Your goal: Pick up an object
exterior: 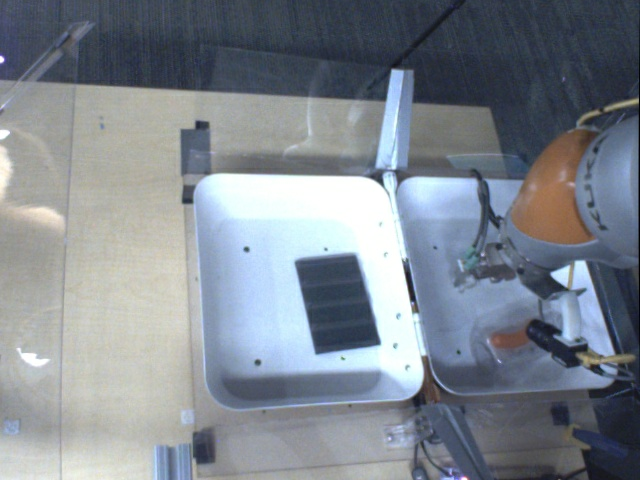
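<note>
Here I am, reaching in from the right edge of the frame, my arm [560,203] bulking grey and orange over the right bin [440,213]. My gripper [480,268] hangs over the upper middle of that bin, a small cluster of pale metal above bare white floor. Open or closed? I can't tell from this angle, it's too small and blurred. Whether it touches the bin floor is just as unclear.

Below it, toward the lower right of the frame, a small orange piece [508,339] lies on the floor of the same bin. It's apart from the gripper and seems wrapped in something clear, though it's too hazy to be sure. Its long side runs roughly left to right.

Across the divider, the dark ridged slab [338,304] lies flat in the left bin [240,218], a little right of centre and nearer the bottom wall than the top. It's a rectangle with its long axis running top to bottom in the frame, and the lower end leans toward the right. The ridges cross its short way as bands. It stands clear of every wall and well apart from my gripper.

Both bins sit side by side on the pale wooden bench [110,268].
</note>
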